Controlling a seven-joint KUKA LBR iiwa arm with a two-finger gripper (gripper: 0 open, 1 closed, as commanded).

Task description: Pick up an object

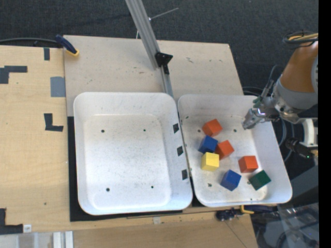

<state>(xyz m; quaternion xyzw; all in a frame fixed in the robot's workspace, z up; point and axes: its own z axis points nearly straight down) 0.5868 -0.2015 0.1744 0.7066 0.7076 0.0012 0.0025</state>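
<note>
Several small cubes lie in the right bin (196,112): an orange one (212,127), a blue one (208,144), another orange one (225,149), a yellow one (210,161), an orange one (248,163), a blue one (231,180) and a dark green one (260,179). My gripper (250,120) hangs over the right bin's upper right part, to the right of the top orange cube. Nothing shows between its fingers.
The left bin (83,138) sits beside the right one on a black mat. A slanted metal pole (145,27) with a black clamp (163,59) crosses above the bins. The wooden bench extends to the left. Cables hang at the right of the arm.
</note>
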